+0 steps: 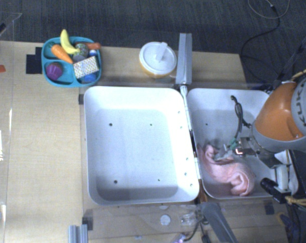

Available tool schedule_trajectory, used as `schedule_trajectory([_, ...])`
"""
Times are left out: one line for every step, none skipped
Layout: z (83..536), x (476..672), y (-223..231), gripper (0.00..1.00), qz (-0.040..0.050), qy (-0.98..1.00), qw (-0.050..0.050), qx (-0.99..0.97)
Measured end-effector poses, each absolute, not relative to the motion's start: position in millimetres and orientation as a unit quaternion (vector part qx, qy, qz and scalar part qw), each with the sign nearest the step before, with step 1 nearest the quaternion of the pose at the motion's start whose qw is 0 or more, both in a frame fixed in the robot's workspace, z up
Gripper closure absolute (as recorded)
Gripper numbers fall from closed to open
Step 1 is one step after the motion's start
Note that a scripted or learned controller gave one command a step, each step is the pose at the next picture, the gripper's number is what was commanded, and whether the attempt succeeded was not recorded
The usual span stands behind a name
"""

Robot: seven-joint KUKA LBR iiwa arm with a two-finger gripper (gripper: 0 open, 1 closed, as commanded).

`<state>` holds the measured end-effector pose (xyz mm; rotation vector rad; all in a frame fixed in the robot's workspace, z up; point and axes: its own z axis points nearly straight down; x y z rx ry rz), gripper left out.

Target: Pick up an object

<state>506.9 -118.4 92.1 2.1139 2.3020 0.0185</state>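
No complete text, brand name, number or sign is legible. One partial marking is present: pale letter fragments on the grey arm casing (305,104), at the right edge beside the orange band (277,116); the letters are cut off and cannot be read. The small red tag (1,69) on the table (36,151) shows no readable characters.

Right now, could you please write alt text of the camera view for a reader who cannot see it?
A grey robot arm with an orange band lowers its tool onto a crumpled pink cloth in the right shallow white bin. Beside it is the left white bin; behind them stand a blue tray of toy food and a lidded white cup.
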Motion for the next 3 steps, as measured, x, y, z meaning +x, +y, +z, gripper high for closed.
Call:
schedule_trajectory([92, 527.5, -87, 0.00, 0.0059, 0.752, 0.009, 0.659])
schedule_trajectory([105, 531.1, -84, 1.00, 0.0098, 0.754, 0.012, 0.657])
schedule_trajectory([186, 572.9, -47, 1.00, 0.0024, 0.805, 0.003, 0.594])
